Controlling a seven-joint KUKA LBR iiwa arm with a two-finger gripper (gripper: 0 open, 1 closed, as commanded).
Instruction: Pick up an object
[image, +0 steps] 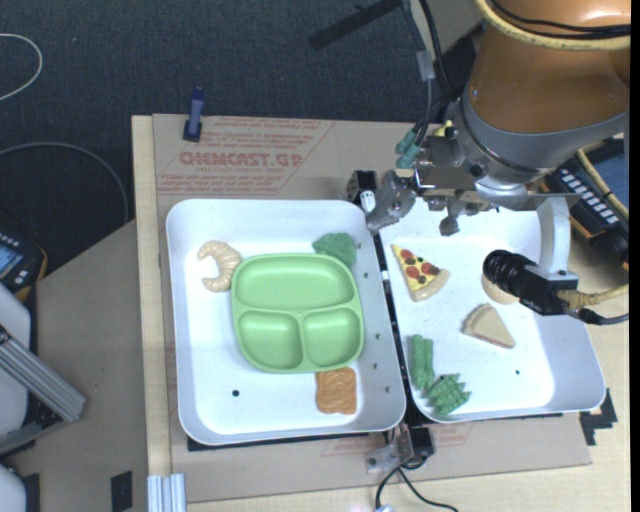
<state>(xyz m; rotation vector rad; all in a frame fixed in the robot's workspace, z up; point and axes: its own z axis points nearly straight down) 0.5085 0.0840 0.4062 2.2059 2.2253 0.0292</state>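
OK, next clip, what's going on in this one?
The arm's gripper hangs over the top-left corner of the right bin, just above the pizza slice, with nothing seen in its grasp. The left bin holds a green divided tray, a croissant and other toy food.

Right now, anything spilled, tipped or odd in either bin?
Nothing spilled or damaged. The green divided tray sits flat in the left bin, with the croissant, lettuce leaf and breaded piece lying loose around it. The pizza slice, wedge and green beans lie scattered in the right bin.
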